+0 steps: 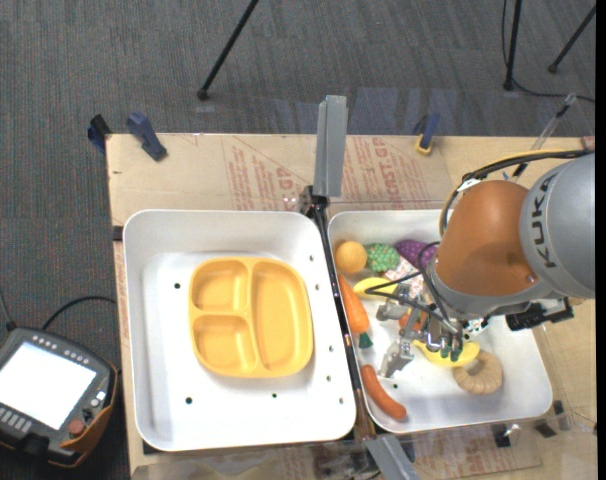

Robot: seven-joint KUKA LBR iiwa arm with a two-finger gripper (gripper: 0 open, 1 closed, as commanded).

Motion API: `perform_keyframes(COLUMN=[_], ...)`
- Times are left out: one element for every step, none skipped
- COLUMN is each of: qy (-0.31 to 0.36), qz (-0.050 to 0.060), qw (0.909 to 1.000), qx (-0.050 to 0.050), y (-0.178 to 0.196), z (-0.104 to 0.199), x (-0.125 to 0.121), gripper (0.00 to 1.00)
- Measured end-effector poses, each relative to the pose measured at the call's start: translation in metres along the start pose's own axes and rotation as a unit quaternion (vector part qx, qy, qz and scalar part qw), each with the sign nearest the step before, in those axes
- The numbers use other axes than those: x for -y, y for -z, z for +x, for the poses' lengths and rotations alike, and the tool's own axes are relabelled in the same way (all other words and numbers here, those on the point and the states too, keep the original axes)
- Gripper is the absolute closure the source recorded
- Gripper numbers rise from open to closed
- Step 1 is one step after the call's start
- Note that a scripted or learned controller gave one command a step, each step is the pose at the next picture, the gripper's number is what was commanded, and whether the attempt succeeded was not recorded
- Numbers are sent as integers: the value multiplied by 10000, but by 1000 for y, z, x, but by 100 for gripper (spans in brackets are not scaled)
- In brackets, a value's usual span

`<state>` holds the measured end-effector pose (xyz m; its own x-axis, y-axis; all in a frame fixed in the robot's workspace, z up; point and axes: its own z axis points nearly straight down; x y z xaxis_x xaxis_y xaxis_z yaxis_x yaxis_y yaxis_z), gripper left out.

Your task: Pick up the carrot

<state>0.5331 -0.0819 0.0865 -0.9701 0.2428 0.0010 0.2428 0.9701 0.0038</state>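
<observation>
The carrot [355,309] is orange with a green stub at its lower end. It lies along the left wall of the right bin [523,393], pointing up-left. My gripper [393,336] hangs low over the middle of that bin, just right of the carrot and apart from it. It is open, with one silver fingertip [388,312] above the other, and nothing sits between them. The arm's orange band [483,248] hides part of the bin behind it.
An orange fruit [350,256], a green item [383,257], a purple item [415,252] and a banana [375,286] crowd the right bin's top left. A sausage [384,393] and a bagel [479,373] lie near its front. The left bin [153,368] holds a yellow divided plate [251,315].
</observation>
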Motion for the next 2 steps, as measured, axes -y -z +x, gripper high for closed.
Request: perform_keyframes(qy=[-2400, -2378], qz=[15, 17], qw=[9708, 9713], qx=[8, 10], y=[2, 11], z=[-22, -23], x=[7, 6], gripper=[0, 100])
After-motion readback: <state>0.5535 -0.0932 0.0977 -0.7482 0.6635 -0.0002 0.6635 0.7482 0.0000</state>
